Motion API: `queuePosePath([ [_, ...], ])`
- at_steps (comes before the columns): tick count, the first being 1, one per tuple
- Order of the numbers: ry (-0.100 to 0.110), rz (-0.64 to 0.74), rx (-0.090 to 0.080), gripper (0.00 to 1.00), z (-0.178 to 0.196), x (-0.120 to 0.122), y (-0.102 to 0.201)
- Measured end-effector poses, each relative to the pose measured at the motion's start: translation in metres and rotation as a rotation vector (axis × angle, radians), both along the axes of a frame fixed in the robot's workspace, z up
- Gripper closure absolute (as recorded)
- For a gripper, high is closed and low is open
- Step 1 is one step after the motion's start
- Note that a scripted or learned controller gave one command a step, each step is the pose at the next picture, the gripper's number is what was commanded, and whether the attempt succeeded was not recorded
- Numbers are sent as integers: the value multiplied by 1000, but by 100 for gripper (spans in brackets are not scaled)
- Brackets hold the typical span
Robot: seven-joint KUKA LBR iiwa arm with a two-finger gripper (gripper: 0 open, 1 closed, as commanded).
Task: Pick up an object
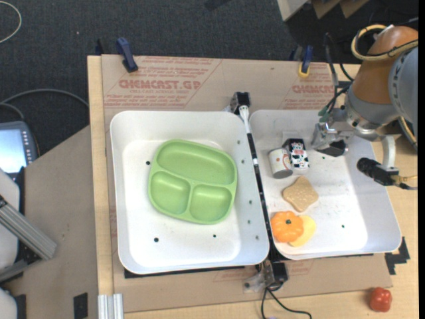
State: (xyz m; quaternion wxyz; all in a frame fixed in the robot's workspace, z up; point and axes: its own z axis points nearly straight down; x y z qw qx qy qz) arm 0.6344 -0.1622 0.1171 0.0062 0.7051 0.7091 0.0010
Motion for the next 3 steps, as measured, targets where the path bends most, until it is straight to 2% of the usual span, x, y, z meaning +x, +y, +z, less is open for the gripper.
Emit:
queuePosePath([
  [3, -8, 4, -6, 100, 31, 2, 0],
])
